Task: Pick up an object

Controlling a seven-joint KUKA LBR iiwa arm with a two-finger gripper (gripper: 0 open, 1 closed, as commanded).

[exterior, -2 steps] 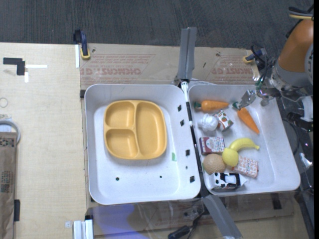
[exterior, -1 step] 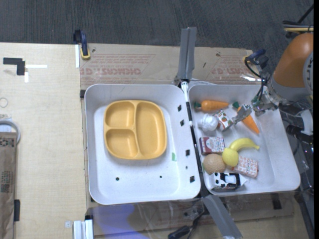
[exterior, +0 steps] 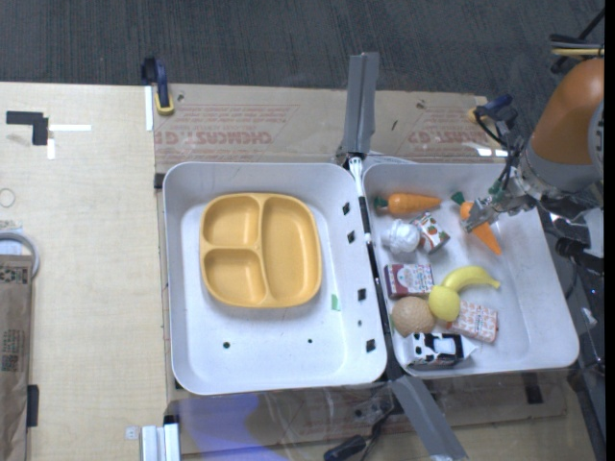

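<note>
1. The surface [exterior: 77, 257] is pale wood and carries two shallow white bins side by side, with a sheet of brown cardboard [exterior: 250, 123] lying behind them.
2. The left bin [exterior: 187, 353] holds one thing, a yellow plate [exterior: 261, 250] with three compartments, set toward the bin's far left part.
3. The right bin [exterior: 548, 315] holds the small items. A whole carrot [exterior: 413, 202] lies near the far left corner. Just in front of it sit a crumpled white wrapper [exterior: 404, 238] and a small carton [exterior: 434, 233] with orange marks.
4. Further forward are a red-and-white box [exterior: 411, 279], a banana [exterior: 471, 278], a lemon [exterior: 444, 303] touching the banana, a round tan ball [exterior: 412, 315], a red-printed packet [exterior: 478, 322] and a black-and-white carton [exterior: 437, 350] at the near edge.
5. The cardboard bears large reddish letters, seen upside down; they seem to read "CHEMCO", though this is not certain. Print on the boxes is too small to read.
6. The gripper [exterior: 485, 211] reaches in from the right, over the far right part of the right bin. A small orange carrot piece [exterior: 488, 236] lies just beside and below its tip, apparently touching; whether it sits between the fingers cannot be told, so the gripper's state cannot be told.
</note>
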